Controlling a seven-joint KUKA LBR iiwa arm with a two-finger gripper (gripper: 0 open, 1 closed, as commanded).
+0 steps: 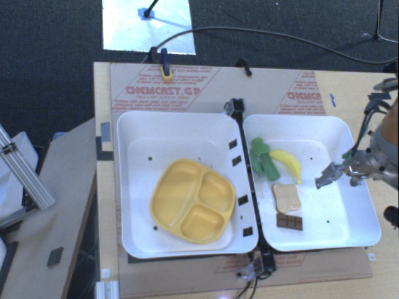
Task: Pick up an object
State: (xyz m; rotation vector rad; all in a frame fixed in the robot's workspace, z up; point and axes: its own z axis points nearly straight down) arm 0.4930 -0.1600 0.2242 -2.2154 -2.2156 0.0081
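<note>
Claw (325,178), fingers' gap unreadable, hangs w/ nothing held nr right bin's (361,226) right edge; should center over banana (288,164) before descending.

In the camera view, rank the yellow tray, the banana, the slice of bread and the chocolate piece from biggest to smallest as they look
1. Yellow tray, by far the largest.
2. Banana.
3. Slice of bread, close to the banana in area, so that pair is uncertain.
4. Chocolate piece, the smallest.
</note>
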